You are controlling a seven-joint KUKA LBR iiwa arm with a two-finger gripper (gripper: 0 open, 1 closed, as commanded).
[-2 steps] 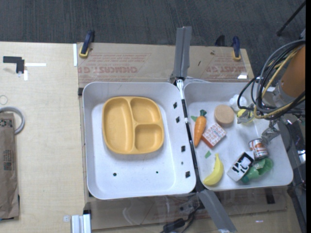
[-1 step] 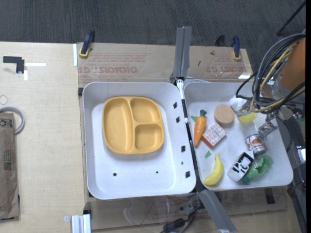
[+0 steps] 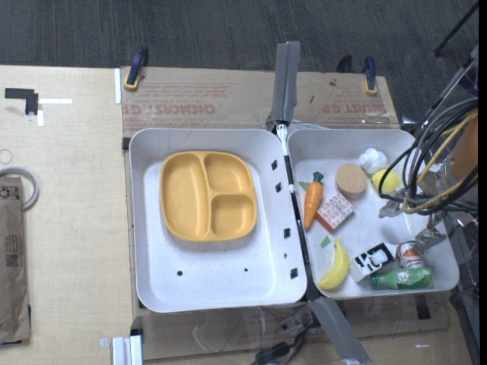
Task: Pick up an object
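Observation:
The right bin point(image 3: 441, 144) holds a carrot point(image 3: 312, 201), a tan round disc point(image 3: 351, 179), a red-and-white box point(image 3: 334, 212), a banana point(image 3: 335, 268), a lemon point(image 3: 384, 179), a crumpled white piece point(image 3: 372, 158), a black-and-white box point(image 3: 372, 259), a green bottle point(image 3: 401, 279) and a small can point(image 3: 412, 254). My gripper point(image 3: 409, 225) hangs over the bin's right side, between the lemon and the can. It is open, with nothing between its fingers. Dark cables partly cover it.
The left bin point(image 3: 144, 226) holds a yellow divided plate point(image 3: 208, 196). A metal divider point(image 3: 287, 90) runs between the bins. Cardboard point(image 3: 198, 97) lies behind them. A brown bag point(image 3: 11, 257) lies on the wooden bench at far left.

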